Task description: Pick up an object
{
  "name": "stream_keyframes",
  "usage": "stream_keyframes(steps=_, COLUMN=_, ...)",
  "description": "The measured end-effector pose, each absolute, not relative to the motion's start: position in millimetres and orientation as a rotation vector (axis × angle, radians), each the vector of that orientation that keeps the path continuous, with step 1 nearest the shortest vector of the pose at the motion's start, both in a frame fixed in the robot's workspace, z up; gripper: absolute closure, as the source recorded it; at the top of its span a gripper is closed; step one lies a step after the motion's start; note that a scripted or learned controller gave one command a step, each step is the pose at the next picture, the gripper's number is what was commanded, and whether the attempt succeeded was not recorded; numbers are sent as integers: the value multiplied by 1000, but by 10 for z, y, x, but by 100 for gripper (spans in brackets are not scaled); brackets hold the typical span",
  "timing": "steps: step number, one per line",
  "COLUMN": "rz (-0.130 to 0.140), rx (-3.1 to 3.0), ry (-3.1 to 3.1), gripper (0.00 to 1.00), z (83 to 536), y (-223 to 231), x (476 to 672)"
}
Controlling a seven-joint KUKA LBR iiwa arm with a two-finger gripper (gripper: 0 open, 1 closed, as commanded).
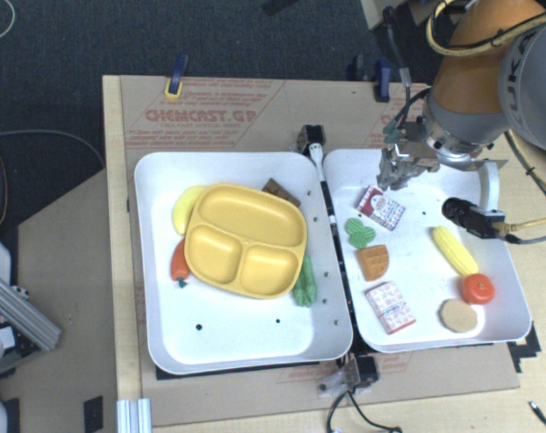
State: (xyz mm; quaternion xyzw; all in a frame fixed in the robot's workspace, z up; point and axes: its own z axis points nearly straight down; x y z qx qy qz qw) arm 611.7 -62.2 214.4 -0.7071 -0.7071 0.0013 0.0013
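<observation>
My pincer (394, 177) sits over right bin (516, 309), far side, just above red-white packet (381, 208); finger state: can't tell; corn (455, 250) to right, apart.

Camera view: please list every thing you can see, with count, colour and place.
Bins: 2, white, side by side on bench
Tray: 1, yellow, left bin
Banana: 1, yellow, under tray's left edge
Packets: 2, red-white, right bin
Corn: 1, yellow, right bin
Tomato: 1, red, right bin, near corn
Green piece: 1, right bin, left side
Clamps: 2, blue, bench's far edge
Gripper: 1, grey, above upper packet
</observation>
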Motion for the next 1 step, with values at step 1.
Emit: stream_keyframes(steps=1, rz=-1, rx=-2223, ry=-2222, gripper=100, z=2169, y=-686, x=6145)
